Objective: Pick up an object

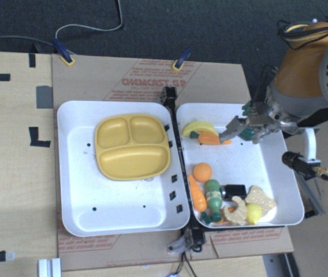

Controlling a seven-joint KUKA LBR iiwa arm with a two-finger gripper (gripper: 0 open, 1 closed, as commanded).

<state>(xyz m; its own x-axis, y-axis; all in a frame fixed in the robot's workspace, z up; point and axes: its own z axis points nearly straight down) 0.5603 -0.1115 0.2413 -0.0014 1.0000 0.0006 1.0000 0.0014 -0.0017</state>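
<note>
1. At the near end of the right bin [279,172], one pile: a carrot [197,196], a green bottle [213,196], a black block [235,190], a cracker [260,198] and a yellow lemon [253,214].
2. One orange ball [202,171] lies just beyond.
3. One yellow divided plate [133,145] sits in the left bin [74,172].
4. At the far end, one banana [197,127] touches an orange piece [210,138].
5. The gripper [233,131] hovers beside these, fingers spread, holding nothing.

Two bins sat side by side at mid-frame. The left bin [74,172] held a divided plate [133,145] in its upper half. In the right bin [274,166], a banana [197,126] and a carrot piece [209,138] lay at the upper left, just left of the gripper [233,133]. A ball [202,171] sat below them, and a heap of toy food [233,203] filled the lower edge.
</note>
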